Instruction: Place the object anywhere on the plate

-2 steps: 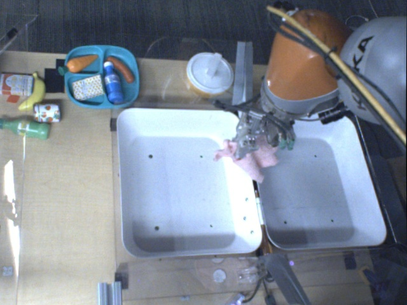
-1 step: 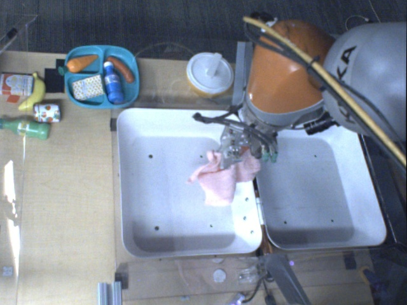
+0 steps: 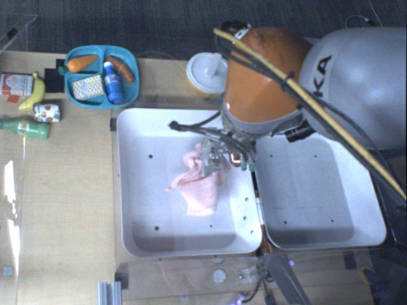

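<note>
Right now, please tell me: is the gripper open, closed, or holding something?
Gripper: cannot be told; it sits over the pink cloth in the left bin.

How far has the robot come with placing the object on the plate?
Nothing looks done yet. The crumpled pink cloth-like object lies in the left white bin, with the gripper right above its upper edge. Whether it is gripped cannot be told. I cannot make out a plate to receive it.
</note>
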Motion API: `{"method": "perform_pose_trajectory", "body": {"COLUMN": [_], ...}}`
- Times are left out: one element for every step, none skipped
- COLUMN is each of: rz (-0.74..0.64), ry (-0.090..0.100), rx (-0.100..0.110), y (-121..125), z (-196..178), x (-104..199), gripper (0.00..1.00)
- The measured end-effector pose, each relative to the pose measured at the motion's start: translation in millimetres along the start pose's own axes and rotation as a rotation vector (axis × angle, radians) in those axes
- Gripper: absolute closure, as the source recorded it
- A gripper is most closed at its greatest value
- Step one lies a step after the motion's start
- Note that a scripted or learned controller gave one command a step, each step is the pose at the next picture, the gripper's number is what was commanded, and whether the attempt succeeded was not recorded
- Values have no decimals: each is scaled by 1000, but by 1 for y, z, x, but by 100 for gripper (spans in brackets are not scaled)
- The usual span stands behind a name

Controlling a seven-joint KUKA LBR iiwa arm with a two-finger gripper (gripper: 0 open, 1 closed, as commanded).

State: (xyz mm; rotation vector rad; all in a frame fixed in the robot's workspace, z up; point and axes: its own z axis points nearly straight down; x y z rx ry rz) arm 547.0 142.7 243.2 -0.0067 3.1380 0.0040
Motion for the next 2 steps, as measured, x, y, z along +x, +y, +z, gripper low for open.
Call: {"method": "perform_pose_trajectory", "body": {"rz": [1,2], "ry": [-1,-1], "rx": [-1,-1], "y": [43,43], "z": [12,11], "x": [25,25], "gripper": [100,0]}}
